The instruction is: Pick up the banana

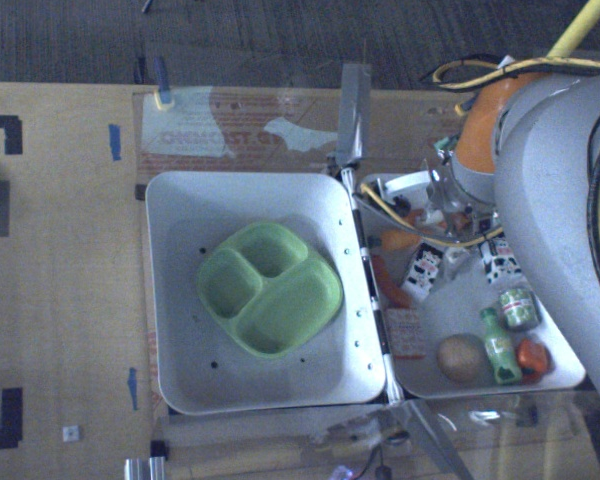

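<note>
Jaws can't be read: the gripper [443,211] sits low over the 12 o'clock end of the right bin [565,376], mostly covered by the grey arm [555,188] and its orange band [483,128]. The banana can't be picked out with any certainty, and nothing can be seen held. Just at the gripper's 7 o'clock lies a small orange piece [402,238], with a reddish piece [382,270] below it against the bin's 9 o'clock wall. Two cow-print cartons [423,268] [498,260] lie mid-bin. Toward 6 o'clock are a printed card [405,333], a brown round thing [461,358], a green bottle [498,348], a small green-topped jar [518,308] and a red-orange thing [533,356]. The left bin [180,218] holds a green divided plate [270,288] at its centre.
</note>
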Robot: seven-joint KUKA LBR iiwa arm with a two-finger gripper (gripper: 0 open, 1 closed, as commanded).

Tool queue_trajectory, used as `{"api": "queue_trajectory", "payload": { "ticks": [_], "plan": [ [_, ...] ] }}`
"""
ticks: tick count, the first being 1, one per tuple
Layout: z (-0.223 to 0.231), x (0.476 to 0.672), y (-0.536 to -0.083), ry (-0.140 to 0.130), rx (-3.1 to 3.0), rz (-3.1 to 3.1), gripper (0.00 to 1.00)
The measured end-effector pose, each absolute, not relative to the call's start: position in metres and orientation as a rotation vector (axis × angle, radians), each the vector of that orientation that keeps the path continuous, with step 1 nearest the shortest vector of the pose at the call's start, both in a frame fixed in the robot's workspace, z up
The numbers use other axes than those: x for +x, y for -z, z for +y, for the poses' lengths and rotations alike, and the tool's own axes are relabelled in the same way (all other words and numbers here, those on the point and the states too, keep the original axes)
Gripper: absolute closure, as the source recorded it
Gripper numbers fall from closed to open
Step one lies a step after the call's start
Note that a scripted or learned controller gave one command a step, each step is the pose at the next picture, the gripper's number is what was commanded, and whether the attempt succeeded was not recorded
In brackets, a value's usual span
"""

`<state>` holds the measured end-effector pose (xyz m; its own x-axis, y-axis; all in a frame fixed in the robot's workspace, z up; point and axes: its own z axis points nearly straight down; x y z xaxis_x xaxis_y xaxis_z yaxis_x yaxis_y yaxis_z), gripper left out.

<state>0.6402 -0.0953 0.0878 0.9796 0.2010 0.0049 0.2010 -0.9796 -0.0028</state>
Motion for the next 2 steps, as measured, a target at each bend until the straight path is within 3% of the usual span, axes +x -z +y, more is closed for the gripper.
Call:
{"api": "queue_trajectory", "payload": {
  "ticks": [1, 2],
  "plan": [
    [-0.098, 0.641, -0.098, 0.010, -3.123, -0.310, 1.00],
    [-0.025, 0.629, -0.185, 0.003, -3.121, -0.347, 1.00]
  ]
}}
